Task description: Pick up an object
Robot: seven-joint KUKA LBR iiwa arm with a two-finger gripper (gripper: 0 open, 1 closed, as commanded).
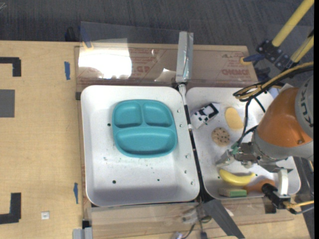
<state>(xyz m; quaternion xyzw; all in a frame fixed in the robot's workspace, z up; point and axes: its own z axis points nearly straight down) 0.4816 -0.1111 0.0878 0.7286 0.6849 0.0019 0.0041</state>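
The gripper [238, 159] hangs low in the right bin [294, 185] to grab something, the banana [234, 176] just beneath its fingers, though I cannot tell if they're apart.

Right bin [294, 183] crowded; banana [235, 177] underneath

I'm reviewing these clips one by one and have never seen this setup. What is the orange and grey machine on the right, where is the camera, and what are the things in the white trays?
The machine is a robot arm, grey with an orange band, reaching in from the right. The one camera is fixed above the bench and looks down at a slant. Two shallow white bins sit side by side. The left bin holds a teal divided plate. The right bin holds a banana, a round cookie, a yellowish oval piece, a black and white item, and orange and green pieces along its near edge. The gripper hangs just above the banana; I cannot tell whether it holds anything.
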